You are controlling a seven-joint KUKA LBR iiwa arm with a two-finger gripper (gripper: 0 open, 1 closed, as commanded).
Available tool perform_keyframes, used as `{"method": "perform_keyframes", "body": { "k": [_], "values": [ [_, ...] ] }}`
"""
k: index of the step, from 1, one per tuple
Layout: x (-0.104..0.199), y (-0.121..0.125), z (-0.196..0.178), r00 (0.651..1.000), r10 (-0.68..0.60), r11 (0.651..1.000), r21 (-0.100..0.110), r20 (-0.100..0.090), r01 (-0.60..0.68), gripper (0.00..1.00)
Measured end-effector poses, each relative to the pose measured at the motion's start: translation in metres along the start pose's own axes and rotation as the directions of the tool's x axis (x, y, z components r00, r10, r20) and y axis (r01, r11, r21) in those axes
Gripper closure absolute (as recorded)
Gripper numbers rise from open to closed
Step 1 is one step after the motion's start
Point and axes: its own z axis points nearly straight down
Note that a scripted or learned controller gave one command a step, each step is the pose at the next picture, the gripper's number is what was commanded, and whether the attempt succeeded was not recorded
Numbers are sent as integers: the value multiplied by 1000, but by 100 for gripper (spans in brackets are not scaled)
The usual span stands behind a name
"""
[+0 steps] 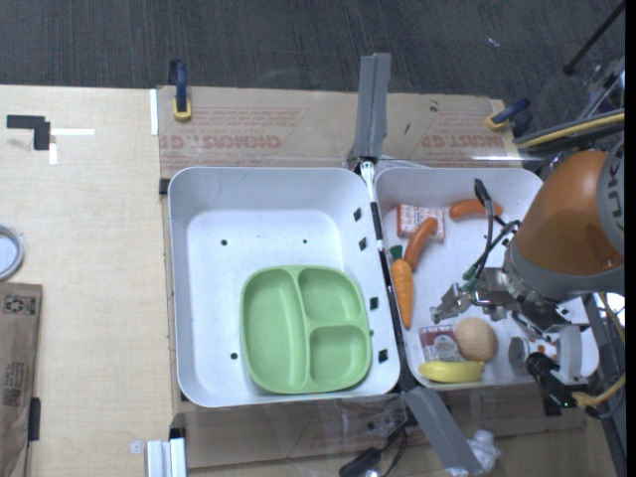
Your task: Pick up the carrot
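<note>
The carrot (401, 288) is orange with a green top and lies lengthwise along the left wall of the right bin (527, 182). My gripper (460, 304) hangs low over the middle of that bin, a short way right of the carrot and apart from it. The gripper sits just above a brown egg-shaped item (476, 339). The arm's orange band (568, 217) covers the bin's right side.
The right bin also holds an orange-red sausage (420, 239), a second one (465, 208), a red-and-white packet (412, 217), a small packet (438, 343) and a banana (451, 371). A green divided plate (306, 328) lies in the left bin (199, 266).
</note>
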Motion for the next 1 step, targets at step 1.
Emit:
{"method": "perform_keyframes", "body": {
  "k": [1],
  "values": [
    [77, 33, -57, 1000, -3, 1000, -3, 2, 3, 0]
  ]
}}
